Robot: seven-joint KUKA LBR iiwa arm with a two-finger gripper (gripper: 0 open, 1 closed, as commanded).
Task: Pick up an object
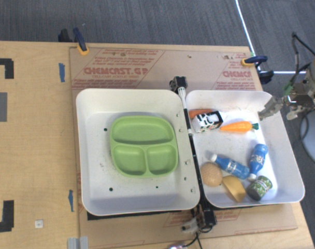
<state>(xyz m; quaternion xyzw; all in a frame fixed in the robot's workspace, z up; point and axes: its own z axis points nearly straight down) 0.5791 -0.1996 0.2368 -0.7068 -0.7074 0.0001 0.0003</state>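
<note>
The right bin (287, 149) holds several small items. An orange carrot (238, 127) lies near its back, beside a black-and-white toy (207, 119) and a red-orange piece (198, 112). Toward the front lie two blue bottles (231, 166) (258, 157), a tan round bun (212, 174), a yellow wedge (234, 188) and a dark green can (259, 187). My gripper (267, 111) hangs over the bin's back right corner, to the right of the carrot and above it, with nothing seen in it.
The left bin (90, 139) holds a green divided plate (144, 144). Both bins rest on a brown board clamped at its back corners (83, 46) (252, 60). Cables and the arm's body (302, 95) crowd the right edge.
</note>
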